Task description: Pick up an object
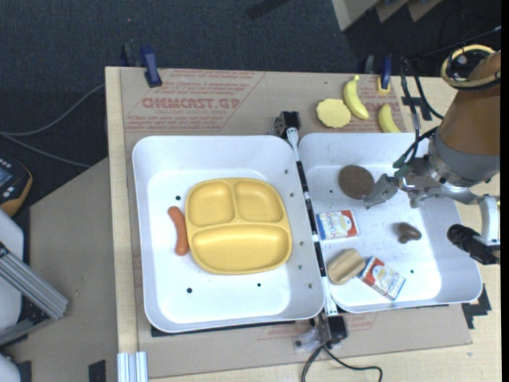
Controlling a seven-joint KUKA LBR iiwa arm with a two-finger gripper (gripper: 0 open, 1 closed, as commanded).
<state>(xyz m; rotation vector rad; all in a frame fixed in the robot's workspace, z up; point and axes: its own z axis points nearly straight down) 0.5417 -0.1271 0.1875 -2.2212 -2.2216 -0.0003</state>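
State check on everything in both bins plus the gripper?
yellow divided plate: flat in left bin, compartments bare
hot dog: loose beside plate's left edge
brown round patty: loose in right bin
small carton: lying flat
bread roll: lying loose
second carton: flat, skewed
small brown piece: loose
gripper: above right bin, holding nothing

Reaches in from the right edge of the view, one grey arm (pixel 471 146) with an orange band (pixel 473 110) above the wrist. Seen from above, so the body of the arm looks short and thick. Points down and a little to the left. Below the orange band comes a pale grey wrist section, then metal parts of the gripper (pixel 398 189), spread to the left. Not possible to tell how the fingers stand. Nothing seen held between them from this angle.
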